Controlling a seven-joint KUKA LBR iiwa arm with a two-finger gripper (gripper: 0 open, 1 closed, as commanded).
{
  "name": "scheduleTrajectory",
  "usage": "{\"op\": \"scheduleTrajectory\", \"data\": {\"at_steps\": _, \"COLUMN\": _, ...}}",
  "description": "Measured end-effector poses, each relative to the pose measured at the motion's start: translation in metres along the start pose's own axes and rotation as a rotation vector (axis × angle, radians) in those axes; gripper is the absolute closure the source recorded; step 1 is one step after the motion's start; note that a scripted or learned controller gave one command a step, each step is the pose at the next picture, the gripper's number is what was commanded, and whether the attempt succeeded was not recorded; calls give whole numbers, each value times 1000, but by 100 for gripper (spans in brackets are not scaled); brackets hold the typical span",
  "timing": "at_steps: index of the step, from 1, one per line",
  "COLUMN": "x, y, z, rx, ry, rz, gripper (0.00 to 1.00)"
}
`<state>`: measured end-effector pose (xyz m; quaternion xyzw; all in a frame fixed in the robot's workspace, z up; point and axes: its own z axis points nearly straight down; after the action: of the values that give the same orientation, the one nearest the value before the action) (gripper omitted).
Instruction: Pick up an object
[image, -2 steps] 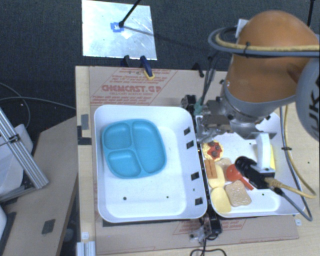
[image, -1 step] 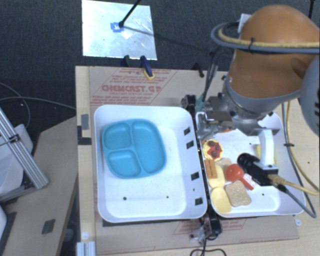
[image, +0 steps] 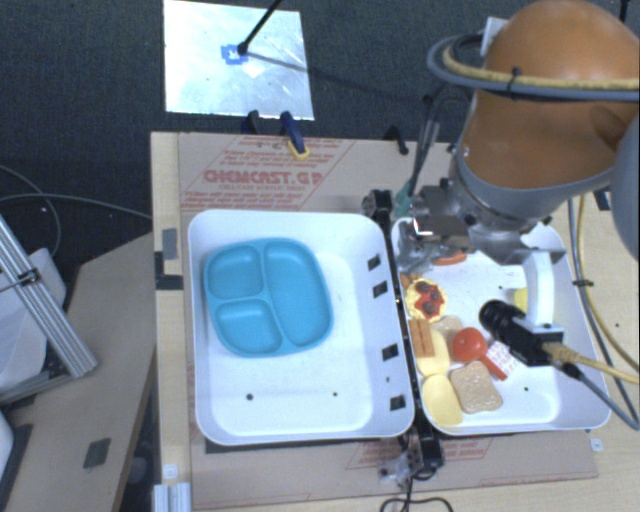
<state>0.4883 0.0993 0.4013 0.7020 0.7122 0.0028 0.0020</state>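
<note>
The right bin (image: 570, 395) holds several toy foods along its left side: a pizza slice (image: 427, 297), a red tomato (image: 468, 345), a slice of toast (image: 476, 389), a pale yellow piece (image: 441, 397) and an orange stick (image: 424, 339). A thin red piece (image: 450, 259) lies near the bin's back, partly under the arm. My gripper (image: 418, 229) hangs low over the back left corner of the right bin, just behind the pizza slice. The bulky grey and orange wrist hides much of it. I see nothing held in it.
The left bin (image: 230, 410) holds a blue divided plate (image: 268, 297). A ridge with black clips (image: 385, 320) separates the two bins. A small yellow piece (image: 518, 298) sits by the white bracket in the right bin. A reflective sheet (image: 238, 60) lies behind the bench.
</note>
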Motion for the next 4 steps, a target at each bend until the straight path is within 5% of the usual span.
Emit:
{"op": "scheduleTrajectory", "data": {"at_steps": 1, "x": 0, "y": 0, "z": 0, "rx": 1, "ry": 0, "rz": 0, "gripper": 0}}
{"op": "scheduleTrajectory", "data": {"at_steps": 2, "x": 65, "y": -3, "z": 78, "rx": 14, "ry": -1, "rz": 5, "gripper": 0}}
{"op": "scheduleTrajectory", "data": {"at_steps": 3, "x": 17, "y": -5, "z": 198, "rx": 19, "ry": -6, "rz": 19, "gripper": 0}}
{"op": "scheduleTrajectory", "data": {"at_steps": 4, "x": 26, "y": 4, "z": 322, "rx": 7, "ry": -2, "rz": 14, "gripper": 0}}
